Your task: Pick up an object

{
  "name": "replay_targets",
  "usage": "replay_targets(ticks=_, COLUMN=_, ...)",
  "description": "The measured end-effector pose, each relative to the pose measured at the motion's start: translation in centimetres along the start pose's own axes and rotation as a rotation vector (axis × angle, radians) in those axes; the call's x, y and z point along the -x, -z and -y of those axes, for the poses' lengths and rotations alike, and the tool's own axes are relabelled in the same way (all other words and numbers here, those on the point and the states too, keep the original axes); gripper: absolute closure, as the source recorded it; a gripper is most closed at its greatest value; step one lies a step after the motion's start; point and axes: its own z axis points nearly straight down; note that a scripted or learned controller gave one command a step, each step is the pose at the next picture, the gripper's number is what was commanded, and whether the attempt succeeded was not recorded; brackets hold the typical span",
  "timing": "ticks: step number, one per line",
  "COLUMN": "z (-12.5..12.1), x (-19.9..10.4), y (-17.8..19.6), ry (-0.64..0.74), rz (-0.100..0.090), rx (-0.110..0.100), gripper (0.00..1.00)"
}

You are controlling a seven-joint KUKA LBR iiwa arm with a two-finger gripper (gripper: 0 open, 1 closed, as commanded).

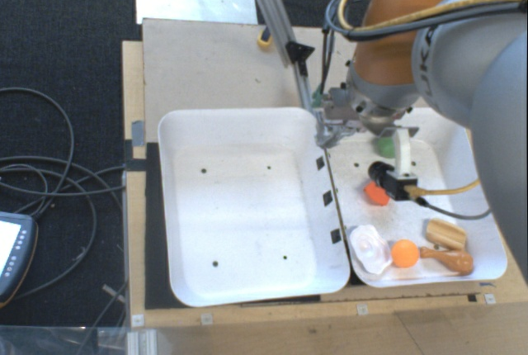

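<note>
The green object (384, 147) lay in the right-hand bin (429, 275), near its far edge and partly hidden under the wrist. You had it just beside the gripper (330, 130), off toward the view's right; its long axis was too covered to read. The gripper hung over the seam between the two bins, pointing down from the bent wrist. You could not tell whether it was spread or closed.

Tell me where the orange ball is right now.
In the camera view, the orange ball lies near the front edge of the right-hand bin, between a crumpled white object and a brown wooden piece.
</note>
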Motion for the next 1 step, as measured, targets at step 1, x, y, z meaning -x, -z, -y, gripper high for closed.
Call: replay_targets(ticks=1, z=-1.7, x=-4.91, y=-1.28, ry=0.0, rz=-0.001, rx=0.0, gripper=1.0)
